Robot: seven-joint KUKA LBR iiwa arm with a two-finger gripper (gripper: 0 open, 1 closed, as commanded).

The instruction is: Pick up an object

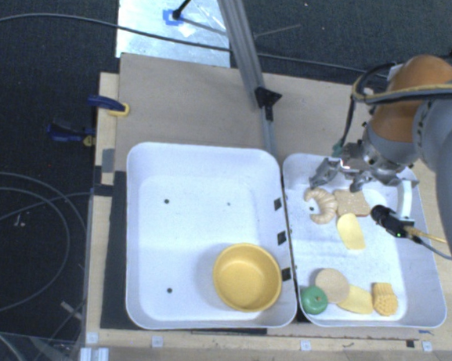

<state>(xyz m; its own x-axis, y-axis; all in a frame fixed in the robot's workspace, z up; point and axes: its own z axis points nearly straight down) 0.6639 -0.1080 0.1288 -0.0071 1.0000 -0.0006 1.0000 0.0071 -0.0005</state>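
Camera view, looking down at a slant: you see the arm (444, 116) entering from the right, with its orange band above the wrist. The gripper (338, 176) sits over the far end of the right bin (427, 311). Its fingers are spread apart with nothing between them; treat the tool as open and unloaded.

Locate the croissant (323, 203) directly below the gripper, in the far left part of the right bin. It is a curved piece; its long axis runs roughly from the far left toward the near right, and the curve opens toward the bin's left wall. You cannot tell whether a fingertip touches it. Just beside it on the right lies a tan bread slice (353, 203), and nearer to you a pale yellow wedge (352, 232) whose long axis runs from far to near.

Along the near wall of the right bin, note from left to right:
- a green apple (314, 301) in the corner;
- a round beige disc (332, 285) touching it;
- a yellow slice (356, 301);
- a short corn cob piece (385, 299), standing apart at the right.

In the left bin (171, 179), a yellow bowl (247, 277) rests upright near the near right corner.

No brand, label or legible writing is visible on any item.
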